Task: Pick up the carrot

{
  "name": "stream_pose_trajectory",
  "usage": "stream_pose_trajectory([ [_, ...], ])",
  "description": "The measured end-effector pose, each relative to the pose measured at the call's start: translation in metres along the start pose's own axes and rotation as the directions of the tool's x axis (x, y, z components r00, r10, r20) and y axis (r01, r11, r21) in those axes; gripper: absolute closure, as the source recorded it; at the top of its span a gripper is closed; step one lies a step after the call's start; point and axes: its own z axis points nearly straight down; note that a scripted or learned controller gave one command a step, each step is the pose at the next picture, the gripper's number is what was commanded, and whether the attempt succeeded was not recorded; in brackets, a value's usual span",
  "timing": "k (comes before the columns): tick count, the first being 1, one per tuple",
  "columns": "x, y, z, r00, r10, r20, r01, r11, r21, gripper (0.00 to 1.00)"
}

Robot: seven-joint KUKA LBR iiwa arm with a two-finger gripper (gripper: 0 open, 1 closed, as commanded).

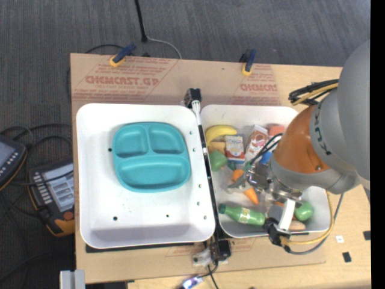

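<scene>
Half the carrot under hand

Robotics lab, cardboard-topped bench, clamps, teach pendant, carpet floor

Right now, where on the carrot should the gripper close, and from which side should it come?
Probably from above, across the thin middle of the carrot. It lies flat on the floor of the right bin, just above the green bottle. The gripper hangs over it, so its exact outline is unclear.
</scene>
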Motion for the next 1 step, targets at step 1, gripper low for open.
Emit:
stream_pose_trajectory([
  [1, 0.0000, 0.0000, 0.0000, 1.000, 0.000, 0.000, 0.000, 1.000, 0.000, 0.00],
])
